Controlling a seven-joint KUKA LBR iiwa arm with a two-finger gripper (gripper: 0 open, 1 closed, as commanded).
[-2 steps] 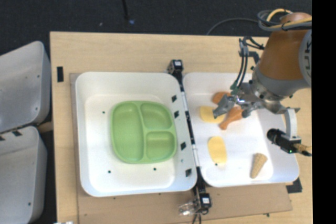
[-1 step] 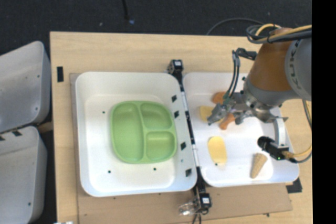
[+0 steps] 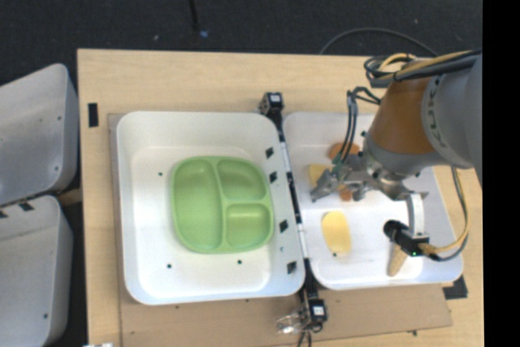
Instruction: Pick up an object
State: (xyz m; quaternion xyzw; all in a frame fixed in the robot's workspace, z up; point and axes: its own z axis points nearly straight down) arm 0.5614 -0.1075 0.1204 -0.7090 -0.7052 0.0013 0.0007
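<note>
The arm (image 3: pixel 443 106) is a thick, rounded grey cylinder with a broad orange band (image 3: pixel 398 122) above the wrist. Black and yellow cables (image 3: pixel 382 69) loop along its upper side, and thin dark wires run down past the wrist. The gripper (image 3: pixel 341 181) is a small grey metal assembly with angular parts.
</note>
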